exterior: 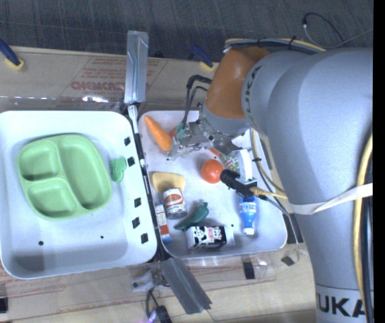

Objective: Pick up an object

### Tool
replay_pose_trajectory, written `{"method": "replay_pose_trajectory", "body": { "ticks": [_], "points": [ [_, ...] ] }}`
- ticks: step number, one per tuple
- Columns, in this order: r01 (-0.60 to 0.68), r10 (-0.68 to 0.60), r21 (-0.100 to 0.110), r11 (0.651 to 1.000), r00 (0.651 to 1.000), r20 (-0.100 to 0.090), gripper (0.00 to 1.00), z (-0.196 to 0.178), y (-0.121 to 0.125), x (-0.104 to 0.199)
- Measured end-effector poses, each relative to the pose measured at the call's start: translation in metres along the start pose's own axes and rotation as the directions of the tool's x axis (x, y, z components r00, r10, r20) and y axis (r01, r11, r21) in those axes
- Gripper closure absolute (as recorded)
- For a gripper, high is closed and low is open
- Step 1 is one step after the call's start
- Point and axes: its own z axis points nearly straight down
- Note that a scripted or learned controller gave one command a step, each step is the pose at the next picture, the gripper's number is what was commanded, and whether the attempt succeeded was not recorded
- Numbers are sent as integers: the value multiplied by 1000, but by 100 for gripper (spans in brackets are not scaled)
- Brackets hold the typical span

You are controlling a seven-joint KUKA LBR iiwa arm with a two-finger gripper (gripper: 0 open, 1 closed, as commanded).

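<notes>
My gripper point(184, 144) reaches down into the upper part of the right bin point(273, 237), under the grey arm and its orange band point(227, 89). An orange carrot point(157, 132) lies just to the gripper's left, close to it; whether they touch is unclear. An orange-red ball point(211, 171) sits just below and right of the gripper. Further down lie a yellow wedge point(167, 180), a small can point(173, 202), a teal piece point(195, 214), a black-and-white carton point(207, 235) and a blue-capped bottle point(248, 215).
The left bin point(17, 247) holds a green divided plate point(62, 175) and a small green item point(118, 169) by its right wall. A black divider with clips point(138, 180) separates the bins. The arm's bulk covers the right bin's far right side.
</notes>
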Motion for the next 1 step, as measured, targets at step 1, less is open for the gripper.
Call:
{"method": "replay_pose_trajectory", "body": {
  "ticks": [1],
  "points": [
    [-355, 355, 2, 935, 935, -2, 100, -91, 5, 47]
  ]
}}
